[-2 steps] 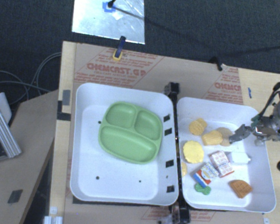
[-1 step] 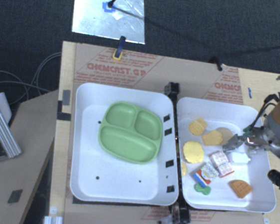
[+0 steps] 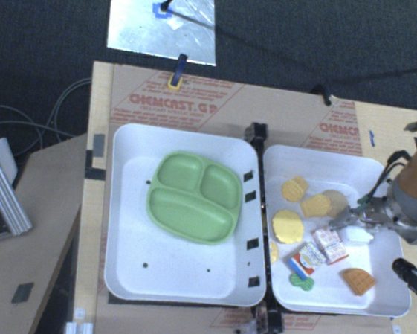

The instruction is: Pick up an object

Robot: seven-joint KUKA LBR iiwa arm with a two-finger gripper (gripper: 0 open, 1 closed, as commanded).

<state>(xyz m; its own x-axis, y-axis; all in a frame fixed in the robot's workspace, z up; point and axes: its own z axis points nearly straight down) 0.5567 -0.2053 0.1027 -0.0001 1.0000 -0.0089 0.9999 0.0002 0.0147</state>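
The right bin holds several small items. Among them are a yellow round piece, a tan piece, a larger yellow disc and a red-and-white packet. A blue-and-red packet lies beside a green toy, and an orange waffle-like piece sits near the front right. My gripper reaches in from the right and hangs low over the bin. It is just above the red-and-white packet and right of the tan piece. I see nothing held in it.
The left bin holds a green divided plate. A black divider separates the bins. The grey arm covers the right bin's right rim. A metal sheet lies beyond the bench.
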